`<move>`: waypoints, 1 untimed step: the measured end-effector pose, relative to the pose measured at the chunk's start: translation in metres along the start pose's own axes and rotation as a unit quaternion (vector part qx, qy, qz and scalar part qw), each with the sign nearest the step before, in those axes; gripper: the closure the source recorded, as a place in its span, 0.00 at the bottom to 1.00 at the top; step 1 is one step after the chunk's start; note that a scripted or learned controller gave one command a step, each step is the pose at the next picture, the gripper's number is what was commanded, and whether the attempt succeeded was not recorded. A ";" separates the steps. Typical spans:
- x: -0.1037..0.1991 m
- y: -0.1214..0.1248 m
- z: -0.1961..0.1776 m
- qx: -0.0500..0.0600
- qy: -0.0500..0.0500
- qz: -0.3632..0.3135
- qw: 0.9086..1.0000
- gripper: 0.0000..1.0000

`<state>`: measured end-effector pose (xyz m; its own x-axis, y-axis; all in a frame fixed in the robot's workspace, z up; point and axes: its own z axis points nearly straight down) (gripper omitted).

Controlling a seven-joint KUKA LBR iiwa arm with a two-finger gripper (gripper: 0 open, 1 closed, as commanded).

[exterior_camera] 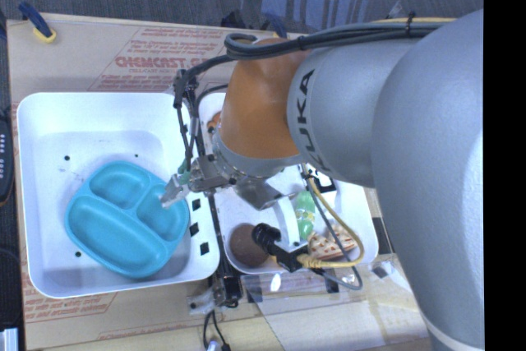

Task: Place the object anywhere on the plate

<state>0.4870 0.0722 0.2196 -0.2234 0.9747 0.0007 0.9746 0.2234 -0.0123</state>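
A blue divided plate (123, 218) lies in the left white bin (49, 127), towards its front. My gripper (175, 191) hangs over the plate's right rim, just inside the wall between the two bins. A small green bit (188, 173) shows beside the gripper's body; I cannot tell whether it is a held thing. The large orange and grey arm covers most of the right bin.
In the right bin (366, 238) a brown round thing (240, 247) lies at the front, with a pale green item (306, 214) and a tan cracker-like piece (335, 245) to its right. An orange and white item (215, 123) peeks out at the back.
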 end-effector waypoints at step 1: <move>0.001 0.000 -0.009 0.003 0.001 -0.003 1.000 1.00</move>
<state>0.4873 0.0728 0.2290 -0.2300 0.9732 0.0018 0.9730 0.2300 -0.0188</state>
